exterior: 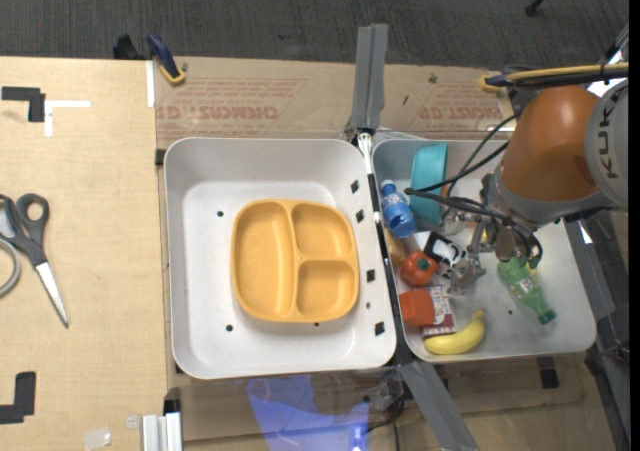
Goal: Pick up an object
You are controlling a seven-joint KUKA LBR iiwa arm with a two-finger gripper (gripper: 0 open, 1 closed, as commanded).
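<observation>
The grey arm's two-finger gripper (468, 264) is hanging low over the middle of the right white bin (570, 337), and I cannot tell how its grip is set. A clear green plastic bottle (526, 291) is lying just beside it, toward the bin's right edge. A yellow banana (456, 336) is lying near the bin's front edge. A yellow plate with three parts (296, 260) is sitting in the middle of the left white bin (190, 269)

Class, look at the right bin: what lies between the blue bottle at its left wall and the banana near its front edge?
In the camera view, between the blue bottle and the banana lie an orange-red toy with a green top and a red packet.
</observation>
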